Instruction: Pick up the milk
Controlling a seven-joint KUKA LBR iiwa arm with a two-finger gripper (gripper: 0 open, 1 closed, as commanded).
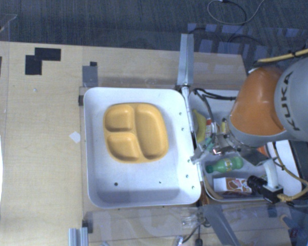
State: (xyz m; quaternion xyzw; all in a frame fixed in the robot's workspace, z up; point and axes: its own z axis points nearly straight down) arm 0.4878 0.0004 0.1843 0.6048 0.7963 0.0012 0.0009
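1. Pale wooden bench (41,152) takes up most of the view, with dark carpet (118,9) along the 12 o'clock edge.
2. One grey arm (292,101) with an orange band (256,106) comes in from 3 o'clock and covers much of the right bin.
3. Two white bins sit side by side: the left bin (138,188) at centre, and the right bin (213,191) touching it at 3 o'clock.
4. One yellow divided plate (136,132) lies in the left bin, towards 12 o'clock.
5. One milk (235,184), a flat carton with brown, white and red print, lies on its side at the 6 o'clock wall of the right bin, partly under a black part of the arm's fittings.
6. One green bottle (225,164) lies on its side just at 12 o'clock of the milk, between it and the gripper.
7. One yellow object (200,127), too blurred to name, lies near the right bin's 9 o'clock wall.
8. The gripper (215,143) hangs over the green bottle, with nothing visibly held. How far open it is cannot be told.
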